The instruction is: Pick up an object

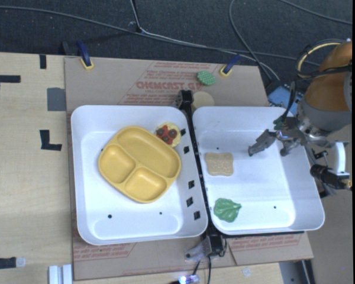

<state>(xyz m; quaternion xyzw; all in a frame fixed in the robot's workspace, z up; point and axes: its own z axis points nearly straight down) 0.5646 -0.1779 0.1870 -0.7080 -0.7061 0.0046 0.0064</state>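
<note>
Two white bins sit side by side, and in the right bin (296, 212) your gripper (273, 146) hangs with fingers apart, holding nothing, so you are approaching: drop onto the beige bread slice (219, 164) just beside it, then close.

left bin (89, 158): white, small black dots on the floor
right bin (296, 212): white, same black dots
divided plate (139, 163): plain yellow
small piece by the plate's corner (168, 133): yellow rim, dark red and black middle
flat slice (219, 164): pale tan, plain
leafy piece (226, 209): green
round piece on the board (206, 77): green, dotted
board (160, 81): brown cardboard, red lettering
clamps (84, 57): blue and yellow
arm (331, 87): grey, orange band
gripper (273, 147): dark grey
bench (23, 176): pale wood, black tape marks
</note>
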